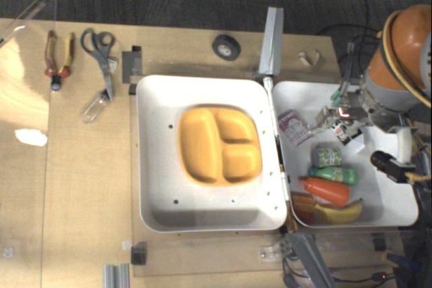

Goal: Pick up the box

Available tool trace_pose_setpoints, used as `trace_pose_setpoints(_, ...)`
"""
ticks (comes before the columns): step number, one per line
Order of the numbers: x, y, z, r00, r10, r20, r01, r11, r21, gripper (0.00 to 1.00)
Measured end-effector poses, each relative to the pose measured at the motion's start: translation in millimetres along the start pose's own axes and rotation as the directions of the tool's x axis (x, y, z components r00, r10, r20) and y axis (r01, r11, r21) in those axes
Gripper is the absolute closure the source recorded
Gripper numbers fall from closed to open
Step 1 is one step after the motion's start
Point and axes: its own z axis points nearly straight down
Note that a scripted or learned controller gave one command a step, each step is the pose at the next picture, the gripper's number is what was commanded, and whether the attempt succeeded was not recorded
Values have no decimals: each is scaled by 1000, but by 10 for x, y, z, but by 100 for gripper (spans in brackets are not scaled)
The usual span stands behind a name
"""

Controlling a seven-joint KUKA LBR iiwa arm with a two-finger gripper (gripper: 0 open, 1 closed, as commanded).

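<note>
You are at the approach step: the grey arm's two-finger gripper (343, 115) hangs over the far part of the right-hand shallow white bin (395, 216), and nothing can be seen caught in it; whether it is open or closed you cannot tell from this slant. The thing that best answers to the box is the small white and purple carton (291, 126), lying tilted on the bin floor to the camera-left of the gripper, near the wall shared with the other bin. It looks untouched, so the pick is yet to be made. Your next move likely calls for a shift sideways toward that wall, then a descent square over the carton. The wall close behind it leaves little room on that side. Nearer the camera than the gripper lie a small green can (328, 156), a green bottle (335, 175), a red-orange bottle (327, 190) and a yellow banana (337, 213), all apart from the carton. The left white bin (155, 145) holds a yellow divided tray (219, 144), well away from the gripper.
</note>
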Motion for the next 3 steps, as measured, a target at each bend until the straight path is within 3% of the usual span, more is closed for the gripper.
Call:
trace_pose_setpoints(1, 10, 461, 926, 995, 97, 0, -97, 995, 2, 0)
trace_pose_setpoints(2, 219, 638, 1113, 982, 189, 1, -189, 982, -16, 0)
trace_pose_setpoints(3, 239, 672, 977, 983, 185, -2, -185, 982, -25, 100)
